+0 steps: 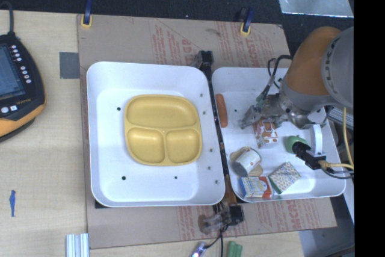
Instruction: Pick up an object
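My gripper reaches down into the right bin from the right, under the grey wrist with its orange band. Its tip hangs just left of and above a small red-and-white carton. A brown sausage lies at the bin's left wall, a short way left of the gripper. A green object sits right of the carton. Nearer the front lie a white cup on its side, a patterned packet and a red-and-blue box. I see nothing held in the gripper.
The left bin holds a yellow divided plate. A teach pendant lies on the bench at the far left. Clamps pin the cardboard sheet at the back edge.
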Action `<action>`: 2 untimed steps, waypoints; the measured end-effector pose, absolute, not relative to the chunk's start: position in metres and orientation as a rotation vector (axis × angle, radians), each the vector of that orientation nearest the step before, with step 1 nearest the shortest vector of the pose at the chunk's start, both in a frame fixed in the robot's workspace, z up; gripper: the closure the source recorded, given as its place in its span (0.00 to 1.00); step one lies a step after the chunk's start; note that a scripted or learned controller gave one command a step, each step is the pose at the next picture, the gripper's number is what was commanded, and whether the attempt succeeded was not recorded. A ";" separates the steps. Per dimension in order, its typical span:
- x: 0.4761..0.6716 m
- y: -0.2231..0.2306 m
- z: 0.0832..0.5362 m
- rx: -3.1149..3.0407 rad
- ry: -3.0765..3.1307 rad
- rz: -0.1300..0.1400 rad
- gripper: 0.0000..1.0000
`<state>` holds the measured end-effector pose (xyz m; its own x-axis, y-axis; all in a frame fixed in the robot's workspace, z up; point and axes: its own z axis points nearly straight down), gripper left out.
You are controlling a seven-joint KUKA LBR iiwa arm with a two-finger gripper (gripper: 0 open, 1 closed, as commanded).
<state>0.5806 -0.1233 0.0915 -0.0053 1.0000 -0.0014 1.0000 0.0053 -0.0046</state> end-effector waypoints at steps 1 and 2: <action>0.581 -0.124 0.102 -2.213 -2.226 0.009 1.00; 0.606 -0.055 0.193 -2.216 -2.225 -0.001 1.00</action>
